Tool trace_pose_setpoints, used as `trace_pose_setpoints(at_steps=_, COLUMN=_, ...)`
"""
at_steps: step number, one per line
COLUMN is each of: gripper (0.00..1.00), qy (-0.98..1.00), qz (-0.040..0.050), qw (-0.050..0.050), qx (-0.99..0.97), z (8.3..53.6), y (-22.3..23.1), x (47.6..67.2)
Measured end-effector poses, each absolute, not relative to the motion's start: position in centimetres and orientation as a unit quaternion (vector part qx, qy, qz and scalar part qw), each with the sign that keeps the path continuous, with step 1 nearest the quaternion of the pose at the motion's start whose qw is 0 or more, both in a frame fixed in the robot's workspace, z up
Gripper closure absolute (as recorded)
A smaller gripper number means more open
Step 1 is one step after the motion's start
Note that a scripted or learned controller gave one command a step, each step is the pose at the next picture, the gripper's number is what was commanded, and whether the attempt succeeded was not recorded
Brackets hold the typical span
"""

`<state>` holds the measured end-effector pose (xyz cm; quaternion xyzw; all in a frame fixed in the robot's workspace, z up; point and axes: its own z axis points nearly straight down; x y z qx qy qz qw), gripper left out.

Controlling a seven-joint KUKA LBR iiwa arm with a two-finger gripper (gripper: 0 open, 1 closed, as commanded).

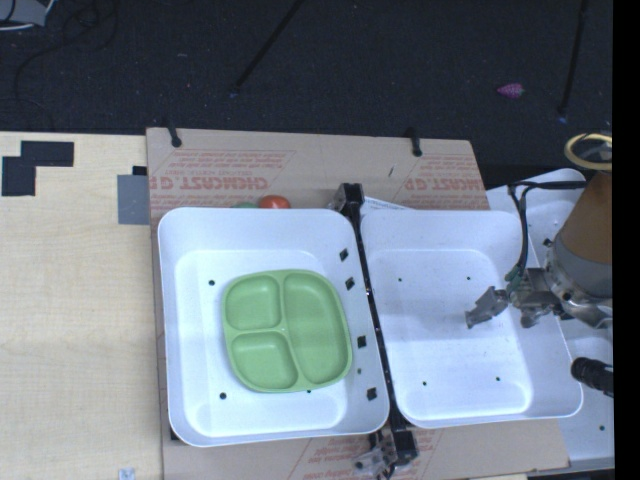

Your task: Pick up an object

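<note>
A light green plate (287, 329) with three compartments lies flat in the left bin (190, 268), a little below its middle. My gripper (489, 308) hangs over the right-hand part of the right bin (450, 393), near its right wall and far from the plate. The grey arm with its orange band (598, 218) comes in from the right edge. I see nothing in the gripper.
A small red object (274, 203) and a bit of green (243, 205) lie just behind the left bin's back rim, on the cardboard sheet (300, 168). A black divider (368, 318) runs between the bins. Light wooden bench (70, 308) lies to the left.
</note>
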<state>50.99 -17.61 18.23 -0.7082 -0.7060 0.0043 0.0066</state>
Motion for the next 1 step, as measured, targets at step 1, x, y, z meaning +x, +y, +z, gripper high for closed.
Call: trace_pose_setpoints(at_steps=1, gripper=0.0, qy=-0.707, qz=0.0007, qw=0.002, qx=-0.707, z=18.94, y=-17.6, x=51.3)
